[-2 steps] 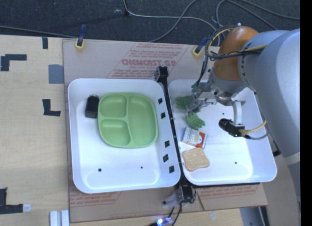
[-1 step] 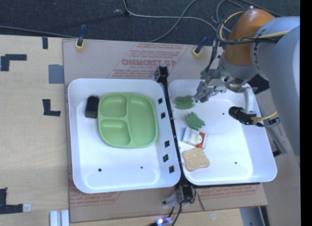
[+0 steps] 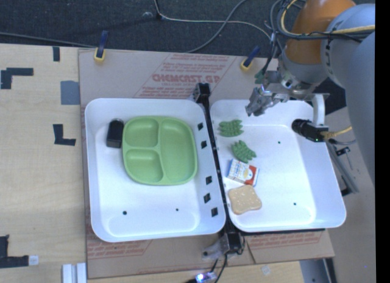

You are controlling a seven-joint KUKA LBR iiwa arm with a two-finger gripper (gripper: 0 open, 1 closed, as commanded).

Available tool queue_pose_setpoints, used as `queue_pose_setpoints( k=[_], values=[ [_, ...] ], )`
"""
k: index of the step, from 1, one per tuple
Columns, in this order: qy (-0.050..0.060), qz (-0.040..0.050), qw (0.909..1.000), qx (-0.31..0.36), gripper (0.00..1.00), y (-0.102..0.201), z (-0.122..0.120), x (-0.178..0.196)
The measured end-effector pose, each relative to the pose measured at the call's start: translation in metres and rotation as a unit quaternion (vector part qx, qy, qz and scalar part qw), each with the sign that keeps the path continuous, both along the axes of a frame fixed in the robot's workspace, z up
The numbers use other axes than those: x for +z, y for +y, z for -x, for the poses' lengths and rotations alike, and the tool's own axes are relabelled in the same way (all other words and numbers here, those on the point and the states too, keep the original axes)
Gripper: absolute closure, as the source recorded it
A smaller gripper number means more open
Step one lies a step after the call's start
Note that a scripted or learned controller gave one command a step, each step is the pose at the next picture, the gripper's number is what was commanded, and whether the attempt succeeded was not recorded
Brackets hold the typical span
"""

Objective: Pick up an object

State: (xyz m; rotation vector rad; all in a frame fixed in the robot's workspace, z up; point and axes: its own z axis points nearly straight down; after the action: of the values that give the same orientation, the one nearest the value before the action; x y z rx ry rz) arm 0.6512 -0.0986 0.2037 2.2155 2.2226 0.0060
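Two shallow white bins are recorded side by side on a cardboard sheet point(image 3: 183, 74) laid over the desk point(image 3: 36, 154). The left bin point(image 3: 100, 214) is occupied by a green divided plate point(image 3: 160, 150), set in its upper middle, and by a small black block point(image 3: 114, 133) that is placed just beside the plate's left edge. The right bin point(image 3: 304, 208) is stocked with four items, all grouped along its left side near the divider: a green leafy piece point(image 3: 230, 128) at the top, a second green leafy piece point(image 3: 243, 150) just below and slightly to the right of it, a small red, white and blue packet point(image 3: 242, 172) beneath that, and a tan slice of toy bread point(image 3: 244, 199) lowest, touching or nearly touching the packet. The grey arm with its orange band point(image 3: 320, 22) is entered from the upper right. The tool point(image 3: 257, 106) is held above the upper left corner of the right bin, to the upper right of the top leafy piece and apart from it. Nothing is seen between its fingers; whether they are spread or pressed together cannot be told. A black cable point(image 3: 183, 19) is run across the dark floor behind the desk.
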Motion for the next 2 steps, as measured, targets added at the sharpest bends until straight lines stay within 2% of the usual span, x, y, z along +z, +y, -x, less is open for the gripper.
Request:
queue_pose_setpoints(
  k=[1, 2],
  values=[
    [0.001, -0.0001, 1.0, -0.001, 1.0, 0.001, -0.001, 0.03],
    [0.002, -0.0007, 1.0, 0.001, 1.0, 0.052, -0.002, 0.038]
  ],
)
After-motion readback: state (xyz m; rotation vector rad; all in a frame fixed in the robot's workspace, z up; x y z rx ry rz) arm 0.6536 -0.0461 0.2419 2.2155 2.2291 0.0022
